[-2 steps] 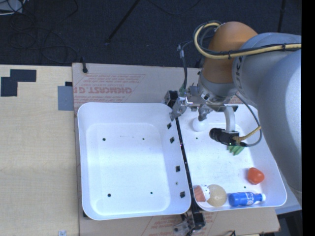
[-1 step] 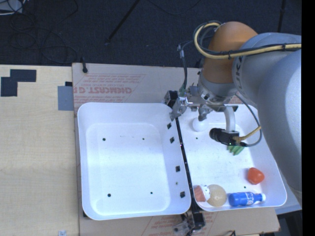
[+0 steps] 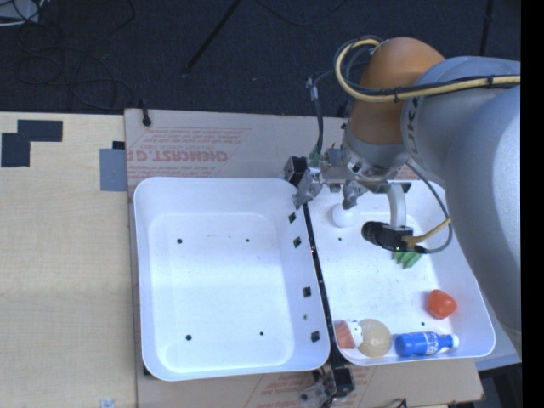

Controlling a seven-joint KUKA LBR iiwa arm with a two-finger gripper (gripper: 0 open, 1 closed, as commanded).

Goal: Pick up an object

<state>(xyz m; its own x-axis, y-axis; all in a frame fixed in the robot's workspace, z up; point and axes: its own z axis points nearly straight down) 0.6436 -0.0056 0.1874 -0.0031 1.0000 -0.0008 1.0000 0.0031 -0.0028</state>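
Note:
My gripper [image 3: 347,201] hangs low over the far left part of the right bin [image 3: 382,287], under the orange wrist band. A small white object [image 3: 342,218] lies just below it. A green item [image 3: 411,258] sits to its right, partly hidden by a black part of the arm. Toward the bin's near edge rest an orange-red ball [image 3: 440,303], a blue bottle [image 3: 425,343], a beige round object [image 3: 373,337] and a reddish piece [image 3: 344,333] against it. Nothing is visibly held.
The left bin [image 3: 217,283] sits beside the right one, and their raised walls meet along a central ridge [image 3: 310,262]. A cardboard sheet [image 3: 204,147] lies under both bins. The bulky grey arm [image 3: 484,168] covers the right bin's far right side.

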